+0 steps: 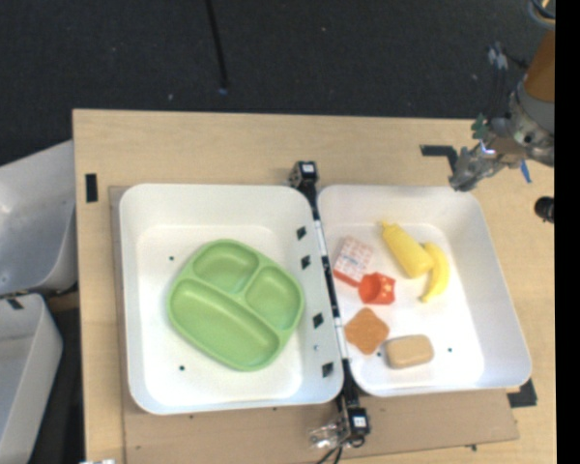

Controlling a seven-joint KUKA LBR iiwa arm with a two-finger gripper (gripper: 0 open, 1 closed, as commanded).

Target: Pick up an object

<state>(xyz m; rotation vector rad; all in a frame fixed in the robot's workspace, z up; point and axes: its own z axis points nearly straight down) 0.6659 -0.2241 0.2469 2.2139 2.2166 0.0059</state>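
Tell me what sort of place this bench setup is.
Probably a robot grasping test rig, not a kitchen: two white bins clamped side by side on a wooden bench, toy food like a banana, and a green divided plate.

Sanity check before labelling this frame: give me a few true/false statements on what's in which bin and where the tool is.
1. The green divided plate lies in the left bin. True.
2. The banana lies in the left bin. False: it is in the right bin, beside the yellow bottle.
3. The tool is above the right bin's far right corner. True.
4. The tool holds the red object. False: it lies in the right bin, apart from the tool.
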